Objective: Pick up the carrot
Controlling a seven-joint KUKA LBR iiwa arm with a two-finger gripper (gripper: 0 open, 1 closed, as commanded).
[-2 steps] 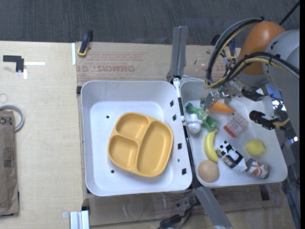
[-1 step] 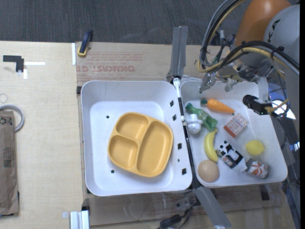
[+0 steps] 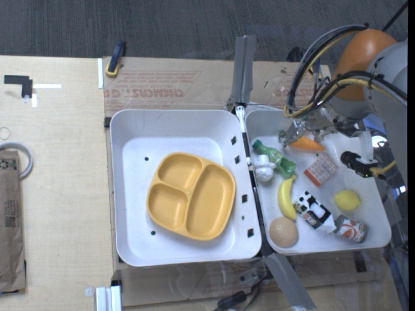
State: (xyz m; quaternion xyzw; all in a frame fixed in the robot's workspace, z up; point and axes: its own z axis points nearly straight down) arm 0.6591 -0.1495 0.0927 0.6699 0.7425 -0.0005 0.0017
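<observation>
the carrot lies in the right bin, near its far edge, its orange body partly covered by the jaws that sit right on top of its left end. whether the jaws are apart or clamped on the carrot cannot be told from this slanted view; the metal fingers blur into the cabling.

just below the jaws and slightly left lie a green bottle-like toy and a small white piece. further below sits a banana, and beneath it a round tan ball. below and to the right of the jaws is a small red-patterned box, then a black-and-white cow-patterned item, a lemon and a tipped can.

well to the left of the jaws, the left bin holds a yellow divided plate. both bins rest on the table. the grey arm with its orange band rises above and right of the jaws.
</observation>
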